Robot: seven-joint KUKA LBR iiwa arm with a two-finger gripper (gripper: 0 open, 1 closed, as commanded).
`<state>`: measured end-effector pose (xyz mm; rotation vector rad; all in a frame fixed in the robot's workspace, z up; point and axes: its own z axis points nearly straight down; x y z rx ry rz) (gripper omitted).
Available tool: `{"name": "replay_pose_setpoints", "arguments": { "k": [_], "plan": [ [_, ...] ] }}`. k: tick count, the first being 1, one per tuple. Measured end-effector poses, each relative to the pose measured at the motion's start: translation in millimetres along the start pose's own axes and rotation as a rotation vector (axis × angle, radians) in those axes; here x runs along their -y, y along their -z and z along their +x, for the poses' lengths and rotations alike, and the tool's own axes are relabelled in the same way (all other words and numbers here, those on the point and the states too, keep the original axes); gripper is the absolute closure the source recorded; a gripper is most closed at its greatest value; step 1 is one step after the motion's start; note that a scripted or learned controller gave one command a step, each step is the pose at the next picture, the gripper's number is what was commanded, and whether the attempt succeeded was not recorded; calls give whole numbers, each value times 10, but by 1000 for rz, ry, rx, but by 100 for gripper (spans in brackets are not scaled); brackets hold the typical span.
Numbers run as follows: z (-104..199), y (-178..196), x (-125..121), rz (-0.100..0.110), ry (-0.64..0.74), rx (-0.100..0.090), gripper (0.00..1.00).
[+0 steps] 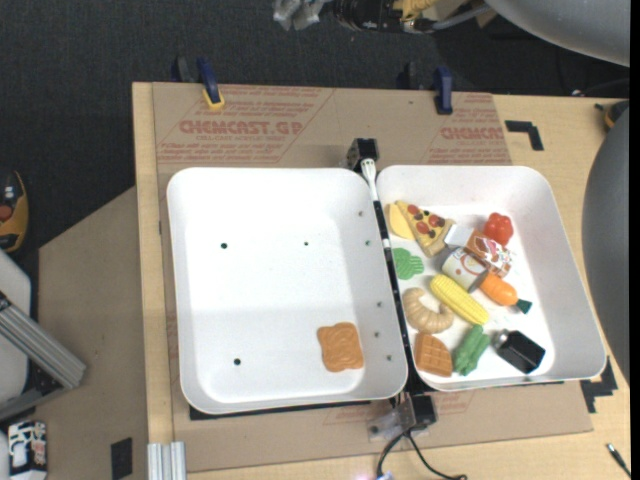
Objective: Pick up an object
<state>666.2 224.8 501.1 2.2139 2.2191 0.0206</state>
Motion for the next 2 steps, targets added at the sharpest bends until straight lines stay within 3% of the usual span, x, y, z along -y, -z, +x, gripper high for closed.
{"name": "replay_pose_setpoints", "arguments": {
  "k": [1, 2],
  "plan": [
    [-15, -1759, 43, 31, -4, 9, 100],
    [-1, 241, 0, -7, 0, -2, 100]
  ]
}}
